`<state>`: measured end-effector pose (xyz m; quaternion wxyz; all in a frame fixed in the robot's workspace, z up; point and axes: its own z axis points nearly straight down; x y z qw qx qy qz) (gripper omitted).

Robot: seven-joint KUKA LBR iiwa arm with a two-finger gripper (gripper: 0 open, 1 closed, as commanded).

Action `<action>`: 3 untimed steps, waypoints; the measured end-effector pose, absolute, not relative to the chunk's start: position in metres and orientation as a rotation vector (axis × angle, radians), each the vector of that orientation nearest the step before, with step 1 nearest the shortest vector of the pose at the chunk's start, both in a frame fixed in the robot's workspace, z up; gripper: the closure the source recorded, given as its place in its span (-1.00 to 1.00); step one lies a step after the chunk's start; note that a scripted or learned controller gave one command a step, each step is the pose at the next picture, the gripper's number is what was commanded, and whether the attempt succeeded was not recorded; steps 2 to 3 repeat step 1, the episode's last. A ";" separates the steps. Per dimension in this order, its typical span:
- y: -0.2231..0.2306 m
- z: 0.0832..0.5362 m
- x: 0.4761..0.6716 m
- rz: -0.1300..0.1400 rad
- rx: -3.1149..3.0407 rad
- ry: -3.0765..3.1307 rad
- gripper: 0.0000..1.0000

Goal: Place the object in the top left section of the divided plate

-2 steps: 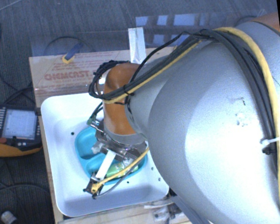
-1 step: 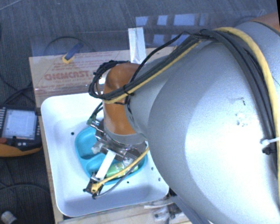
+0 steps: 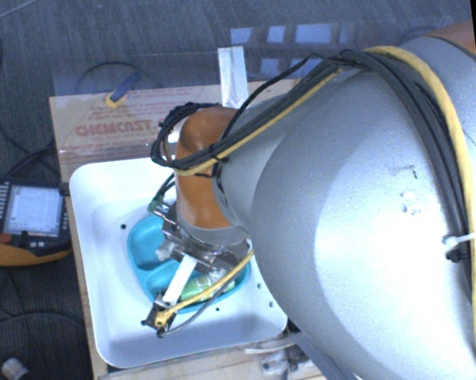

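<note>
Where dark grey carpet [image 3: 112,27] covers the floor, a wooden bench [image 3: 185,379] bears a white bin [image 3: 117,331] with smooth, rounded walls, and a teach pendant [image 3: 23,223] with a pale screen lies on the carpet to its left. Behind the bin a brown sheet [image 3: 117,127] carries red letters that seem to read CHEMCAST. A glossy turquoise divided plate [image 3: 145,240] lies in the bin, partly under the claw [image 3: 196,253]; a green patch [image 3: 199,279] shows there, too hidden to name. Whether the claw is open or holds anything cannot be told
</note>
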<state>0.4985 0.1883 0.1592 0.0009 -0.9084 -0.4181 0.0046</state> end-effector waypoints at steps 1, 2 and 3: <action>0.188 0.159 0.499 0.014 -2.852 -1.313 -1.00; 0.188 0.159 0.499 0.014 -2.852 -1.313 -1.00; 0.188 0.159 0.499 0.014 -2.852 -1.313 -1.00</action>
